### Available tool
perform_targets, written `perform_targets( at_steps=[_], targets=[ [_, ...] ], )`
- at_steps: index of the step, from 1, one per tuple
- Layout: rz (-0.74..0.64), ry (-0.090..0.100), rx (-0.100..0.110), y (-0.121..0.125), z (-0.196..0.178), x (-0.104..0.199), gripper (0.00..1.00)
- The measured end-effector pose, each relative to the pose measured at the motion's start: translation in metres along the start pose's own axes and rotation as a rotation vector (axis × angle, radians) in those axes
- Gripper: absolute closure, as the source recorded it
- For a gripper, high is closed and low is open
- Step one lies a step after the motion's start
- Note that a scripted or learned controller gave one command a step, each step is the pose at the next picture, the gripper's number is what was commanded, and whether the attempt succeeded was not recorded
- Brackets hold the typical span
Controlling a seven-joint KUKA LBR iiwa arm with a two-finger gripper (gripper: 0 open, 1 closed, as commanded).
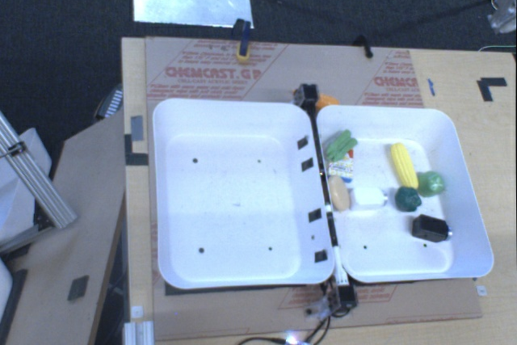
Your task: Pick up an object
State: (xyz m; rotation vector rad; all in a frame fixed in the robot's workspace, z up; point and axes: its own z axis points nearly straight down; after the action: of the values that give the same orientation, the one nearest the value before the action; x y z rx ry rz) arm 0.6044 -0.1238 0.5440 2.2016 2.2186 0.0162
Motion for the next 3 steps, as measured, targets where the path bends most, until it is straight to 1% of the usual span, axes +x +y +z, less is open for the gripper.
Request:
perform_targets(
  at_steps=[1,2,3],
  targets=[
    [0.0,0.006,0.025,-0.051,0.08,0.054,1.0],
    [0.002,0.002,0.009,0.013,0.035,0.048,1.0],
    [-0.001,0.007,0.033,0.003,0.213,0.103,1.0]
  ],
)
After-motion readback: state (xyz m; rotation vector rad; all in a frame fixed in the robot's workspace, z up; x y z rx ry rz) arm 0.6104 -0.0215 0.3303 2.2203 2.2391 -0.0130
